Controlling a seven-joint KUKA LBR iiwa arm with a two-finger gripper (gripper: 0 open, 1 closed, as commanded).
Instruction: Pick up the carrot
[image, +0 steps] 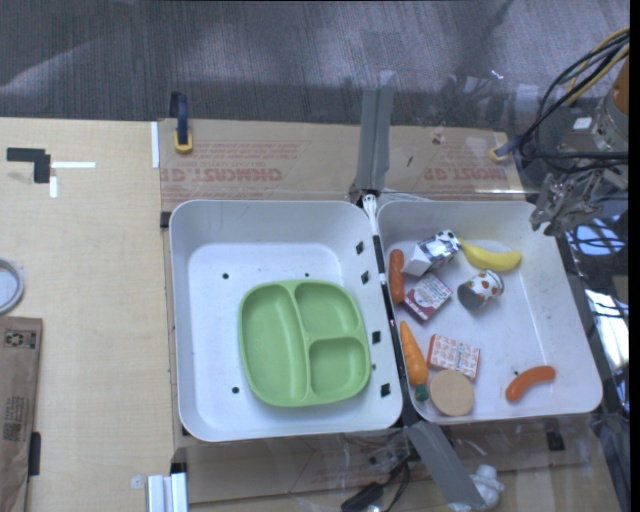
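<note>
**Carrot lies at left wall of right bin, claw off to the far right**

Two shallow white bins sit side by side on the worktop (90, 230). The carrot (413, 352) lies in the right bin (570, 320), orange with a green tip, stretched along the bin's left wall with the tip pointing toward the near edge. Just beyond its far end lies a red sausage-like piece (396, 275), also by that wall. A round tan disc (452, 393) rests just right of the carrot's green tip, and a small patterned packet (453, 355) sits beside the carrot's middle. Further right in the same bin are a banana (490, 257), a small silver wrapped item (437, 248), a red-and-white packet (428, 297), a rounded can-like object (481, 289) and an orange sausage (529, 382) near the right corner.

The left bin (190, 300) holds a green divided plate (304, 342).

The claw (562, 205) hangs at the far right edge of the right bin, well apart from the carrot, among dark cables; whether it is open or closed cannot be told, and nothing is seen in its grip.
</note>
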